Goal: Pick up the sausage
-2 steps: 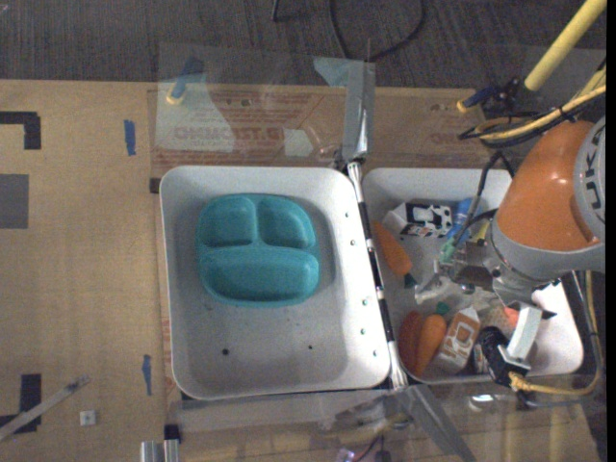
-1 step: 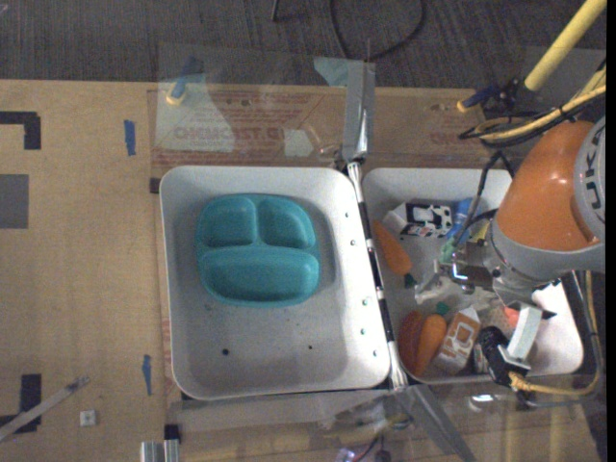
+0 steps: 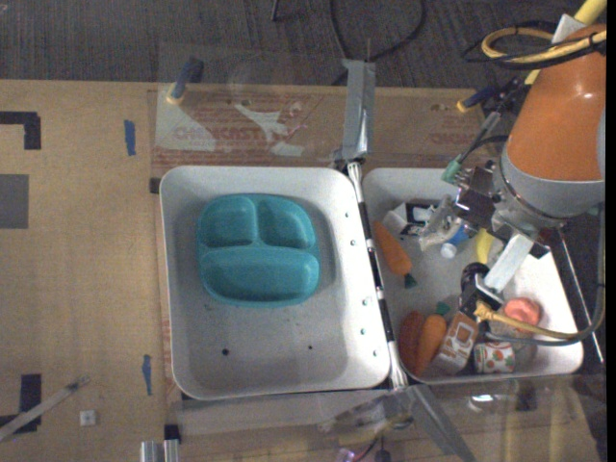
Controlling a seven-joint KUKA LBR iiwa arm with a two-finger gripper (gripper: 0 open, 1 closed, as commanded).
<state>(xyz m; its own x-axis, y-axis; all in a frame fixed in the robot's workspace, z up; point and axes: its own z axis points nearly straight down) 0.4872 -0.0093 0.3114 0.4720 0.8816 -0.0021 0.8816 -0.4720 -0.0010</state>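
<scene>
Tan cardboard-covered worktop (image 3: 77, 287), blue tape marks, grey carpet at 12 o'clock, faded lettering unreadable, teal plate (image 3: 257, 249) in left bin (image 3: 183, 354), gripper (image 3: 460, 221) state indiscernible.

A teal plate (image 3: 257, 249) with three sections sits in the left white bin (image 3: 183, 354), and the right bin (image 3: 568, 359) holds two carrots (image 3: 393, 249) (image 3: 430, 340), a small can (image 3: 494, 357) and a pink toy (image 3: 523, 310).

The cardboard sheet (image 3: 252, 123) behind the bins bears faint lettering, too blurred to read
</scene>
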